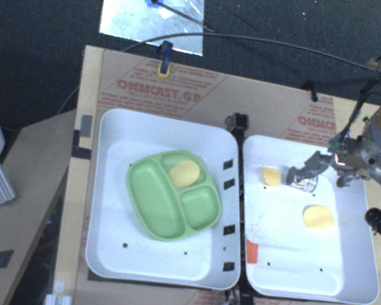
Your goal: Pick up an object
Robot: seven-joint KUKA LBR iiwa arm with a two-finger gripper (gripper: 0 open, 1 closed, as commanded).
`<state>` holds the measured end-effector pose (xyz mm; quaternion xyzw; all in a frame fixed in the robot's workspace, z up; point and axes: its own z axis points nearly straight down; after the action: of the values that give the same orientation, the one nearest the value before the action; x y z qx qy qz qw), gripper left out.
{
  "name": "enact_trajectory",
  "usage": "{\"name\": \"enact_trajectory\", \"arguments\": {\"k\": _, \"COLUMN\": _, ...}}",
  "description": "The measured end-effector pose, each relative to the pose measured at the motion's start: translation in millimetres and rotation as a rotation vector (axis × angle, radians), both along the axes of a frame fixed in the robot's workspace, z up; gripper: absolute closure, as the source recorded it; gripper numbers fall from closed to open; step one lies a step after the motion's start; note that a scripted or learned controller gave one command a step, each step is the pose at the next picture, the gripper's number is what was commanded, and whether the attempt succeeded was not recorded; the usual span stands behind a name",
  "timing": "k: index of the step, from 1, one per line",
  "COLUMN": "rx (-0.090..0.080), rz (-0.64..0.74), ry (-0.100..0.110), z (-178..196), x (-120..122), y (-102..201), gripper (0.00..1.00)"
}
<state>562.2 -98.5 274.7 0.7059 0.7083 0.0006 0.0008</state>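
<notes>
Small pale-yellow, soft-looking block [270,176] on the floor of the right shallow white bin [342,282]: probably light, slightly squashy, best pinched across its short sides. Just left of the two-finger jaws [302,180], nearly touching, not between them. Jaw spread: cannot tell.

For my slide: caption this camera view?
Gripper beside a yellow piece in the right bin; green divided plate left.

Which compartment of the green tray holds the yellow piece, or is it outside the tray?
Inside: the yellow piece lies in the upper small compartment of the green tray, within its rim.
</notes>
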Motion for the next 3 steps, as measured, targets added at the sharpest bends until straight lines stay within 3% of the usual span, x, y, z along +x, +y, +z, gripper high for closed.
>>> {"name": "enact_trajectory", "arguments": {"k": 3, "rx": 0.002, "rz": -0.003, "ry": 0.005, "z": -168, "x": -6, "y": 2, "gripper": 0.00}}
